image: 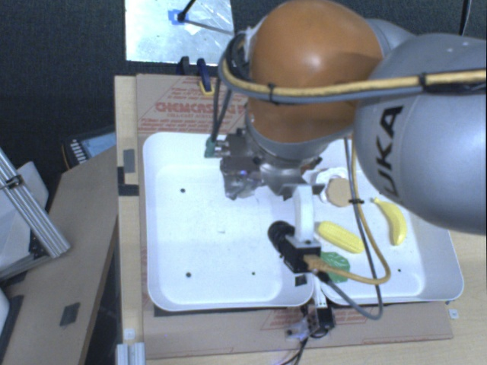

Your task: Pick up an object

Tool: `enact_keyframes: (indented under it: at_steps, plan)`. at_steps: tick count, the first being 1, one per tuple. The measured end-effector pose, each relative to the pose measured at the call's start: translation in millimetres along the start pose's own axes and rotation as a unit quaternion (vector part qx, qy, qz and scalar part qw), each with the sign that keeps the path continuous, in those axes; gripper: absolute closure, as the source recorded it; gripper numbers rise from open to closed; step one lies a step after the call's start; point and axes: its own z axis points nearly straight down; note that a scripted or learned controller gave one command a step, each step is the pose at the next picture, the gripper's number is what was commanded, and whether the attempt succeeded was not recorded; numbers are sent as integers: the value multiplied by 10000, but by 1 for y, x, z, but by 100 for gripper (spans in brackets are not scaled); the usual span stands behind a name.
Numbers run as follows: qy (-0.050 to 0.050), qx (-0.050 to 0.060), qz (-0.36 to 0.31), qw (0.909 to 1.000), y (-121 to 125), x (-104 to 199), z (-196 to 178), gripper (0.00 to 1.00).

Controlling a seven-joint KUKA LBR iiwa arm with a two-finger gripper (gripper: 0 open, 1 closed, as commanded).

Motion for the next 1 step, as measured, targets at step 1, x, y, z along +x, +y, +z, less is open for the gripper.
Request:
enact_keyframes:
  at_steps: [1]
  plan:
    - [19, -50, 7, 10000, 2, 25, -84, 100]
